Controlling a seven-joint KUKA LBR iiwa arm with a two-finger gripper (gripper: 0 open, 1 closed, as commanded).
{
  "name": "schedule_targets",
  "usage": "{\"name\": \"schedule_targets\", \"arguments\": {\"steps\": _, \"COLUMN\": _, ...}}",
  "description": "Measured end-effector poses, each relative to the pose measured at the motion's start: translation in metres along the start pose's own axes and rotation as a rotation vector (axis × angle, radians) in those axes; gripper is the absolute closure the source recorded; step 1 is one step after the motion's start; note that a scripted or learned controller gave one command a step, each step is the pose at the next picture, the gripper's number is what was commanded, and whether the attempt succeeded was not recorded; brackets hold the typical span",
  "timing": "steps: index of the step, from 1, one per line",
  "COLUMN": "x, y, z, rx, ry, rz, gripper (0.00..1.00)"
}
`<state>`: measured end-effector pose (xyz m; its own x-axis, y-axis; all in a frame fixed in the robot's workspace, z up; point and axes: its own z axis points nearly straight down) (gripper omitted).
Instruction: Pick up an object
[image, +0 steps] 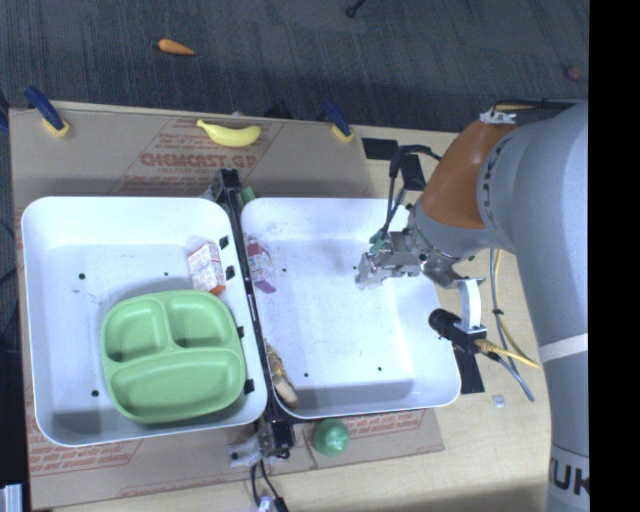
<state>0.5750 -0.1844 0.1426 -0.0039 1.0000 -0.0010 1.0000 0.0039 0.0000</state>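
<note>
Gripper (378, 262) sits low over the right bin (330, 395), in its upper right part, nothing visibly between it and the bin floor; whether it is open or closed cannot be told from this angle (metal parts blur together). No object seen in its hold.

Nearest pickable things are well apart from it: a small red-and-white packet (259, 262) against the right bin's left wall, and a tan item (281, 383) at that bin's lower left corner. Left bin (50, 300) has a green divided tray (173, 352) and a red-white carton (206, 266) just above the tray's rim.

Risks, as judgement: closing here likely grabs nothing, since the floor under the tool looks bare. Going for the packet means working tight against the divider wall, so a fingertip could strike the wall or push the packet flat instead of pinching it. The tan item is wedged in a corner, same problem. Loose cables (510, 355) by the wrist could snag on the bin's right rim.

Pose: arm (520, 200) comes in from the right, orange band (455, 190) above the wrist, wrist bent down and leftward into the bin.

Outside the bins: yellow banana (229, 131) on the cardboard behind, green ball (331, 436) in front.
</note>
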Motion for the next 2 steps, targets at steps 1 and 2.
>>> {"name": "schedule_targets", "arguments": {"steps": 1, "x": 0.001, "y": 0.0, "z": 0.0, "rx": 0.001, "ry": 0.001, "rz": 0.0, "gripper": 0.0}}
{"name": "schedule_targets", "arguments": {"steps": 2, "x": -0.018, "y": 0.08, "z": -0.022, "rx": -0.003, "ry": 0.0, "rz": -0.003, "gripper": 0.0}}
